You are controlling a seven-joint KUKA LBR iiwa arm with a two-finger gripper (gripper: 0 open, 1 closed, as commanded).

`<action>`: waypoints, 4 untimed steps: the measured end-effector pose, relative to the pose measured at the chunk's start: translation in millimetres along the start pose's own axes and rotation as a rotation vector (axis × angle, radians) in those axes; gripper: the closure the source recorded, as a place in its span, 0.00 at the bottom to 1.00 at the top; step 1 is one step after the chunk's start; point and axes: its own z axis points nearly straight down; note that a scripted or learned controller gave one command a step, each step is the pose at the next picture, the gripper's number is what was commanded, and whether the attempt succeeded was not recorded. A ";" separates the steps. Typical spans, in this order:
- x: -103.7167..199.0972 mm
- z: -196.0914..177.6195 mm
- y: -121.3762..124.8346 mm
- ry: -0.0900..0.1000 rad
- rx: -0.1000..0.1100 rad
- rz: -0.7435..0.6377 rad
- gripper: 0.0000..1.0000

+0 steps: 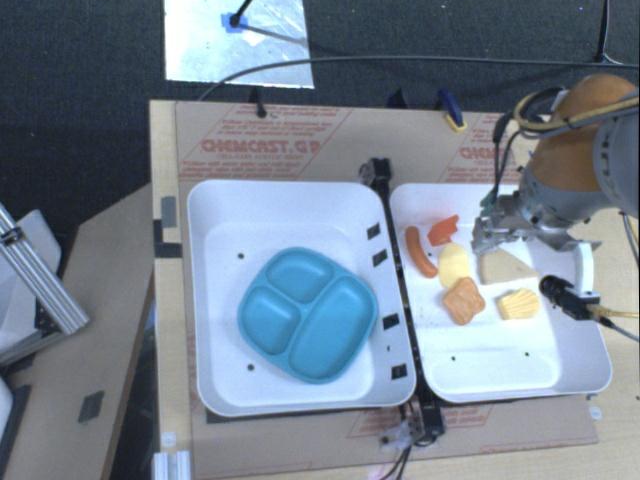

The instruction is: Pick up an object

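The tool (497,236) is positioned low over the right bin (500,368), just above a pale wedge-shaped piece (505,267); whether it is clenched or released cannot be determined. Adjacent items: hot dog (421,251), red piece (443,230), yellow piece (454,264), orange piece (464,300), ridged yellow piece (518,304). The left bin (225,218) contains a blue divided plate (307,313).

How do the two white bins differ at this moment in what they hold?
The left bin holds one blue divided plate; the right bin holds several small food pieces, among them an orange sausage. The gripper hangs over the right bin, not the left. Both are shallow and white.
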 end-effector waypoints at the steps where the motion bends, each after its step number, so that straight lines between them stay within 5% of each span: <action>1: 9.8 -51.8 5.1 0.000 -0.001 -0.001 1.00; 2: 4.9 -112.2 14.6 -0.001 -0.003 -0.001 1.00; 4: 98.4 -113.8 -1.5 0.001 0.005 -0.003 1.00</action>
